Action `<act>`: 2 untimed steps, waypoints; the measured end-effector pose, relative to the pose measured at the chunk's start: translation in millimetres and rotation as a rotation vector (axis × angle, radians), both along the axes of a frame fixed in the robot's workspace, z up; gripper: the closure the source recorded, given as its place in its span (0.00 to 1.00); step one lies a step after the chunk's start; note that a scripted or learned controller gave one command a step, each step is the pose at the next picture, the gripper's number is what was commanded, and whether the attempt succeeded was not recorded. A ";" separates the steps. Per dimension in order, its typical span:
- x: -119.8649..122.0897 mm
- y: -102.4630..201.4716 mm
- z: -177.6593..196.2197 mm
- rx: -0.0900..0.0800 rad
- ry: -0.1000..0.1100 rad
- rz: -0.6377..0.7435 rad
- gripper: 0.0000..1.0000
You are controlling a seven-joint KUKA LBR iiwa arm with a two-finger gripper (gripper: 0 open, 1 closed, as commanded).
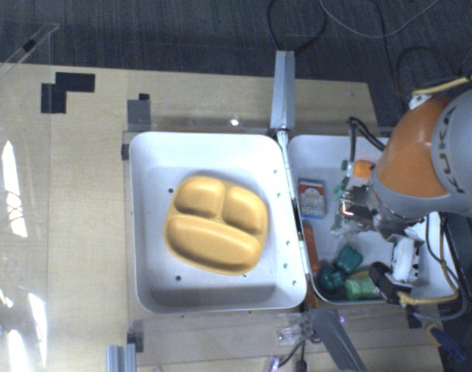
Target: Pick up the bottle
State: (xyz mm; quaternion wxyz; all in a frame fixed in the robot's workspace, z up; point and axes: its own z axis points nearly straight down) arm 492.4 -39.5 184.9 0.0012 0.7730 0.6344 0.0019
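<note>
In the right bin [321, 157], a green bottle-like object [360, 288] lies near the front wall. A teal piece [348, 256] and a dark green piece [329, 277] sit right beside it. My gripper [352, 211] hangs low over the middle of this bin, just behind the teal piece, and the grey and orange arm [418, 165] hides most of it. An orange-topped item [363, 169] peeks out at the arm's left edge. I see nothing held in the gripper.
A small red and blue packet [311, 198] lies flat at the right bin's left side. The left bin [146, 208] holds a yellow divided plate [217, 222]. A metal divider post [283, 91] stands behind the two bins, and cables trail at the right.
</note>
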 end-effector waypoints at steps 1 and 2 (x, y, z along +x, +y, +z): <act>-0.1 0.0 -0.1 0.000 0.000 0.001 0.00; -5.5 -53.0 -71.2 0.000 0.004 -0.121 0.00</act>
